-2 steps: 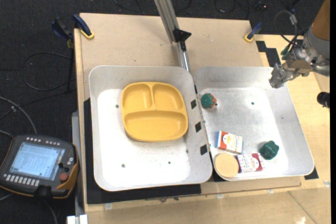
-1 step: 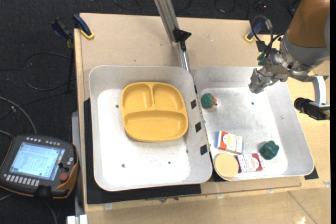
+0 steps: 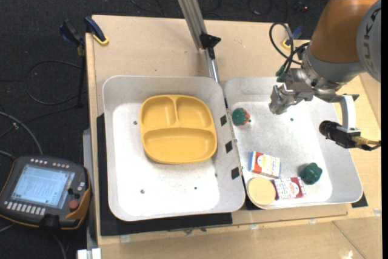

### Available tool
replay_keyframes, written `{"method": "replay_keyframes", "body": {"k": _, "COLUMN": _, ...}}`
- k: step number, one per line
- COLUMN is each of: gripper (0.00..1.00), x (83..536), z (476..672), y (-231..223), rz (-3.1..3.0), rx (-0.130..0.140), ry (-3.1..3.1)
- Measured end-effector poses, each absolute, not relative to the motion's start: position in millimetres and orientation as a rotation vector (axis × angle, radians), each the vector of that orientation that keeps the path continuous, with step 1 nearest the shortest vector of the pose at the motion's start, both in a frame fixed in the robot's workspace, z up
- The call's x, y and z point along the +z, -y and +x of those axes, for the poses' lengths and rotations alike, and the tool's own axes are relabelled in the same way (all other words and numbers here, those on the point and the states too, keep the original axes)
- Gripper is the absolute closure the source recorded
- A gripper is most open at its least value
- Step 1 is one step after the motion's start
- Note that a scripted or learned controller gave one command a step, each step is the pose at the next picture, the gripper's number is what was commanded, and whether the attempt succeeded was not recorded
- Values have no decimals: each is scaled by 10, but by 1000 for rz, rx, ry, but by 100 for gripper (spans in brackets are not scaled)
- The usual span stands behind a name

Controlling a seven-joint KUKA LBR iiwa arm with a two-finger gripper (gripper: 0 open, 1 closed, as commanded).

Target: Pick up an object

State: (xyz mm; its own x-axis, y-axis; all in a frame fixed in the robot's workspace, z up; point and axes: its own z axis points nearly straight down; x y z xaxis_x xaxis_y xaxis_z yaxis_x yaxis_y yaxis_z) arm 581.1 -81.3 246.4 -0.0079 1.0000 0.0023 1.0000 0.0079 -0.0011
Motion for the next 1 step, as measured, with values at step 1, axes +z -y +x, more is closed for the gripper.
{"method": "replay_keyframes", "body": {"k": 1, "gripper": 100, "x": 2394, "z": 5734, "y": 378, "rz": -2212, "rx": 1, "ry": 2228}}
